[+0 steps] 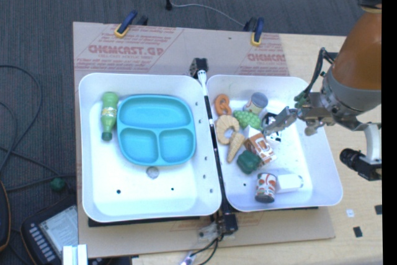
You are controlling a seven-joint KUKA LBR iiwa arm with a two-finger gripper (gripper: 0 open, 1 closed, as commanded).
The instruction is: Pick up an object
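Hovering over the right bin point(322, 152), the gripper point(276, 123) hung above a crowded heap of toy food; whether its jaws were parted or closed I could not tell. A clean pick probably meant descending squarely on one piece, perhaps the orange-and-white carton point(262, 148) just below.

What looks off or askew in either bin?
Nothing damaged or spilled. The green plastic bottle lies on its side beside the blue divided tray in the left white bin. The small red-and-white can is tipped over in the right white bin.
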